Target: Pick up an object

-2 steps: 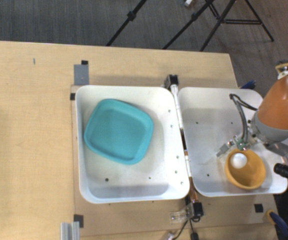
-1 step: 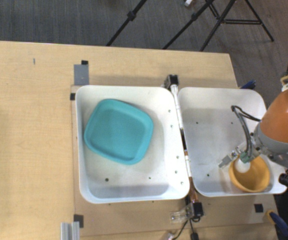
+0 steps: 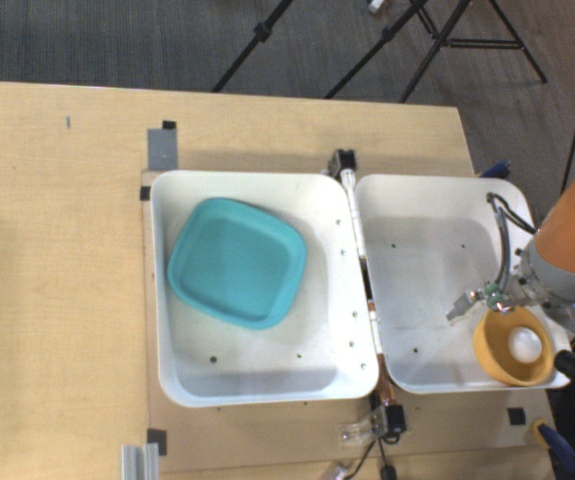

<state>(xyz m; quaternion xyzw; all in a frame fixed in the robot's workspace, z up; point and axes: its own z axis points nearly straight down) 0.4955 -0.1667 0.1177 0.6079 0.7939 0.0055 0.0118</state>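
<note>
there, the yellow bowl [image 3: 513, 346] sits just beside the tool [image 3: 482, 298].

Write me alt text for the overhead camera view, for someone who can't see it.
Two shallow white bins sit side by side on a wooden bench: the left bin holds a teal square plate, and the right bin has a yellow cup-like object at its right edge. The grey-and-orange robot arm reaches in from the right, its gripper low over the right bin beside the yellow object.
</note>
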